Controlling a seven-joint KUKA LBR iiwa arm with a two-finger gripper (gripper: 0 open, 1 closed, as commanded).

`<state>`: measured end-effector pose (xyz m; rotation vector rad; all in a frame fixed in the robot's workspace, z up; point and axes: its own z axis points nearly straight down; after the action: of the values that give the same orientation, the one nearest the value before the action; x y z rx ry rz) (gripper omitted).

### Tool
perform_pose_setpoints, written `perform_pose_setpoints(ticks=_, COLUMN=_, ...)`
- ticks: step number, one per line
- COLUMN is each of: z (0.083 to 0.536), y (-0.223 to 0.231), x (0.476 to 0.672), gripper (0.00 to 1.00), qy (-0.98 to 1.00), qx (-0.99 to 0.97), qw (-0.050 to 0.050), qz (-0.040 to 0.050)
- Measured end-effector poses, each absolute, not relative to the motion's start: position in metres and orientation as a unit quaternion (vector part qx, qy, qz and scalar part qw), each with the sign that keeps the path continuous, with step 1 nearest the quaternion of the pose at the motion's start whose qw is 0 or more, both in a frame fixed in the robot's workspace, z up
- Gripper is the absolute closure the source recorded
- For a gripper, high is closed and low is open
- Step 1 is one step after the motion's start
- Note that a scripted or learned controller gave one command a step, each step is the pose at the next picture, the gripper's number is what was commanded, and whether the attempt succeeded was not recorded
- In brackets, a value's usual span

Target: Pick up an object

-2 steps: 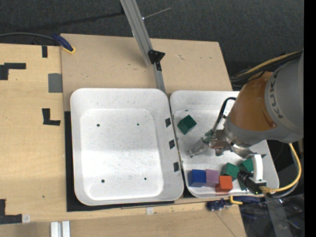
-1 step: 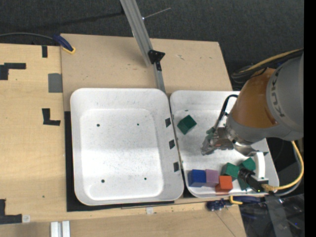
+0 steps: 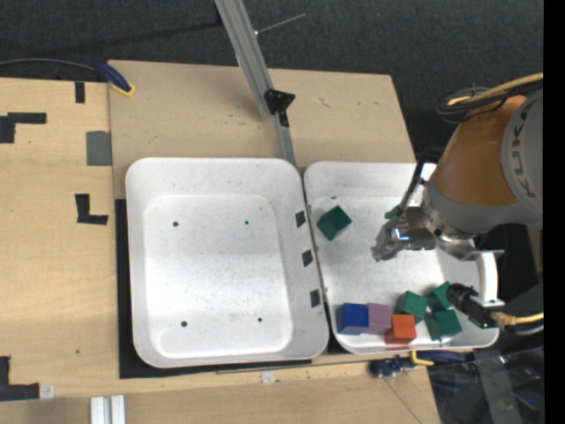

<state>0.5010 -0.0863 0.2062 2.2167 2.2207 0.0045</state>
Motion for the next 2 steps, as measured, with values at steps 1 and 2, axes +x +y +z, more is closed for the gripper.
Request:
perform_pose_setpoints(ticks=1, z=0.252, y=-0.086, x=0.502, gripper=1.00, qy=0.708, qx=0.706, qw=0.002, qz=0.0011)
perform_pose_setpoints(ticks=2, z=0.242, y=-0.042, x=0.535, gripper=1.00, qy=0.709, qx=0.705, qw=-0.001, qz=0.0000)
